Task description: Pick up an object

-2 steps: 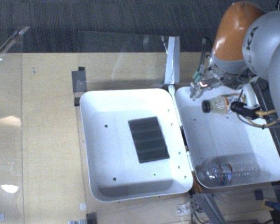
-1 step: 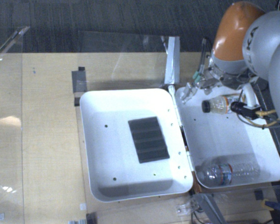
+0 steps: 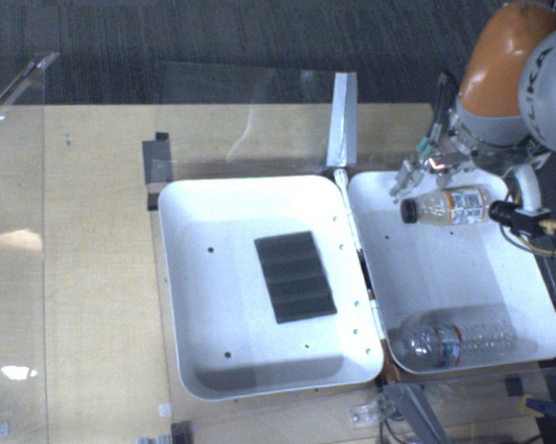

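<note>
Right bin, small clear bottle (image 3: 443, 207), dark cap

Two white bins sit side by side on a wooden bench (image 3: 86, 303). The left bin (image 3: 196, 268) and right bin (image 3: 531, 290) are touching along a divider (image 3: 360, 258). Clear panels (image 3: 14, 214) stand on the bench's left side.

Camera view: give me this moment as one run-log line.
gripper: over right bin, far end | small bottle: lying beside it | clear bottle: near wall | left bin: dark ridged pad
</note>
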